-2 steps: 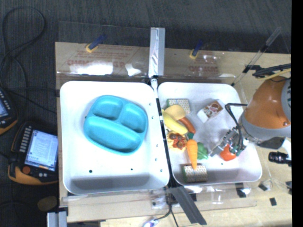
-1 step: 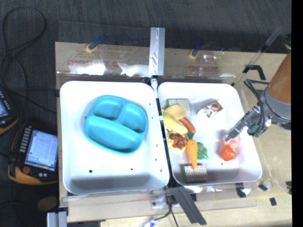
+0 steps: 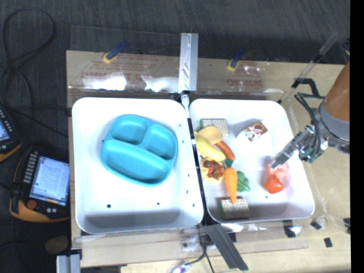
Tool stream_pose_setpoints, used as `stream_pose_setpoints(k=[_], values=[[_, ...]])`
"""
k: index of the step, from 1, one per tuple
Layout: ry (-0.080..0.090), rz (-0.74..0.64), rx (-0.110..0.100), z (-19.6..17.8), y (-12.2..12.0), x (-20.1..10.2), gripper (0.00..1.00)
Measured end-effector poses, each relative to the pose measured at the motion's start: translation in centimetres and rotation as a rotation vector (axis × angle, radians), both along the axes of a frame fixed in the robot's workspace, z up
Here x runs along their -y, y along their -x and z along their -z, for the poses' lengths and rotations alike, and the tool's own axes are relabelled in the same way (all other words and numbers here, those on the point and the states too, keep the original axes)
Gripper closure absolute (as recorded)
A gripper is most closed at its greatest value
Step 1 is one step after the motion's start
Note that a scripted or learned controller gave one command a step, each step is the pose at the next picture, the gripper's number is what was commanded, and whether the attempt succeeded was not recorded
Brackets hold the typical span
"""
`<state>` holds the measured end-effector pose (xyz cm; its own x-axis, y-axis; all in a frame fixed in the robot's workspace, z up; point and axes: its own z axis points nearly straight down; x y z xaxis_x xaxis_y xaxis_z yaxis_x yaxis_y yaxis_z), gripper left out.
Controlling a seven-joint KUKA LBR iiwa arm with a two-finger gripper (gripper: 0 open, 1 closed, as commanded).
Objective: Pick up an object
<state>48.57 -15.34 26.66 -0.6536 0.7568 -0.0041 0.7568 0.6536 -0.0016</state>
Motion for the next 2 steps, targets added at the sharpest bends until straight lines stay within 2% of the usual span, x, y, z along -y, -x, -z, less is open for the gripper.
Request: stream_pose_setpoints(k=[1,2], values=[[0.002,0.073,0.010,17.6,-0.1,1.2,1.00],[-0.003,0.284,-0.003,8.4,0.2,-6.9,1.00]])
